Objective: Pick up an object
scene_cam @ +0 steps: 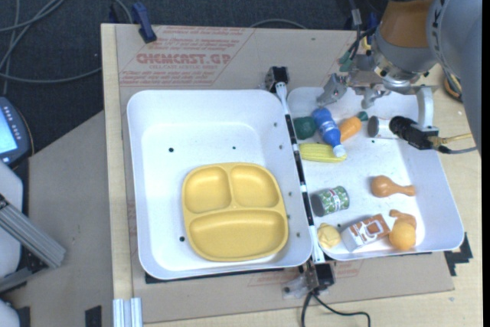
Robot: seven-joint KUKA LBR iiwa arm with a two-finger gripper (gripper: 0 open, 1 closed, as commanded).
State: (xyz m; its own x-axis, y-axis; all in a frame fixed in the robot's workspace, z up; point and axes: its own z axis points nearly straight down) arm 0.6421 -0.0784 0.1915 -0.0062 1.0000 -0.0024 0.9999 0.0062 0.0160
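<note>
My gripper hangs over the far end of the right bin, its fingers spread open with nothing between them. Just in front of it lie a blue bottle, a small orange carrot and a green piece. A yellow corn cob lies beside the bin divider. Nearer the front are a green can, a tan drumstick shape, a small box, a pale yellow fruit and an orange fruit.
The left bin holds a yellow divided plate. A black fitting on a cable juts over the right bin's far right side. A blue clamp sits at the bench's far left corner.
</note>
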